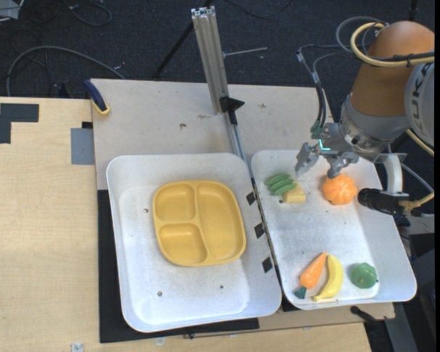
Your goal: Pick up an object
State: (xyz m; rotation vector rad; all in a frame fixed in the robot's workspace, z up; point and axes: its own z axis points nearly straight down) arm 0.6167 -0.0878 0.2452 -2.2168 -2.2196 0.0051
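We find the gripper above the right bin's far end, fingers spread wide with nothing between them — one finger near the orange, the other nearer the green pea pod. The left bin holds a yellow divided plate
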